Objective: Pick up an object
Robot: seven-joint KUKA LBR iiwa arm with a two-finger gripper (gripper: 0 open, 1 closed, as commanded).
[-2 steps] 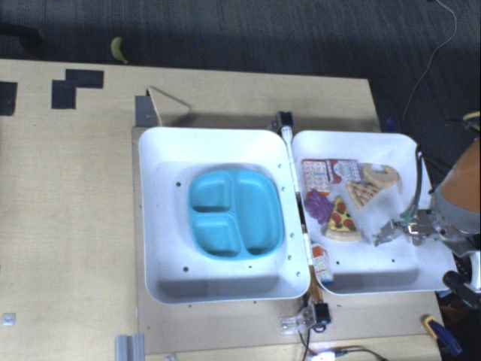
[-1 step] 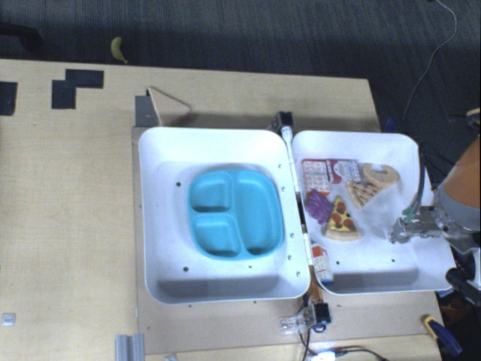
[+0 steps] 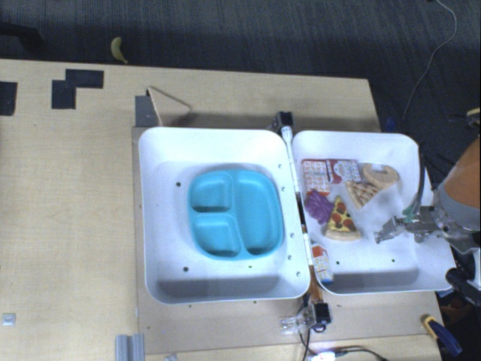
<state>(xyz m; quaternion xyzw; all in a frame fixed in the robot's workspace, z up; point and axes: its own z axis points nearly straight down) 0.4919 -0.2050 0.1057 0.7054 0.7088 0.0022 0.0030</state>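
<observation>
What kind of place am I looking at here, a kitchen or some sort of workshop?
Most likely a robot test lab: a wooden bench bears two white bins, one with toy food like a pizza slice, and a robot claw reaches in.

Left bin (image 3: pixel 161 201) holds a blue divided tray (image 3: pixel 234 213). Black tape patches (image 3: pixel 75 87) sit on the bench (image 3: pixel 68 224) at upper left. A yellow scrap (image 3: pixel 119 50) lies on dark carpet (image 3: pixel 248 21) beyond the bench.
</observation>
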